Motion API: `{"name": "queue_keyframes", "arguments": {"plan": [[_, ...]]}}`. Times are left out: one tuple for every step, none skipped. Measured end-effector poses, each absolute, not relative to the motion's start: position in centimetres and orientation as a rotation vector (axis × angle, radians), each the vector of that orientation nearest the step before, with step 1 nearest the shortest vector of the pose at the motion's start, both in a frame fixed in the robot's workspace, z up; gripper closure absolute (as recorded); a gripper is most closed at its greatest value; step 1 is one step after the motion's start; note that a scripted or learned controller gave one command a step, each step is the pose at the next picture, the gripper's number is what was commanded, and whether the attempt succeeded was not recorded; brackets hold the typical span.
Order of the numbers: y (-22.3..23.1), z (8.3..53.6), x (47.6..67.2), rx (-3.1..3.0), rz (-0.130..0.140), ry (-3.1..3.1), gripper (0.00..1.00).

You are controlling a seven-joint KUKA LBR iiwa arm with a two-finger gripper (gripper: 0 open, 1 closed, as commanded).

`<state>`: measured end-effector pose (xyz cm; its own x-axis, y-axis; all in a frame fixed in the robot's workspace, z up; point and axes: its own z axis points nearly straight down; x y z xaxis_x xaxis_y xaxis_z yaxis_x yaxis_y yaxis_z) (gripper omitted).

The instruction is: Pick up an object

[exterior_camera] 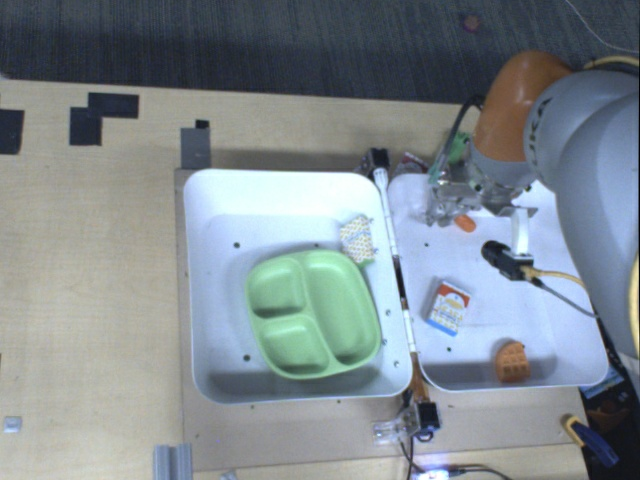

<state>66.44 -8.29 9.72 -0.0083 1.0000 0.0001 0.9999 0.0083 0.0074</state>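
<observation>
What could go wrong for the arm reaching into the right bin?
The gripper hangs beside the small orange piece, not squarely over it, so a grab might miss or knock it away. It is also near the far corner of the right bin, so it could bump the wall.

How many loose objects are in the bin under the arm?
3: an orange piece beside the gripper, a small box in the middle, a brown lump near the front. The arm may hide more.
</observation>
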Motion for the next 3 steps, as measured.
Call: {"name": "queue_keyframes", "arguments": {"plan": [[-14.9, 8.5, 66.8, 2.220, -0.006, 2.225, 1.00], [-20.6, 14.1, 67.0, 2.214, 0.005, 2.221, 1.00], [-20.6, 14.0, 67.0, 2.214, 0.004, 2.223, 0.00]]}}
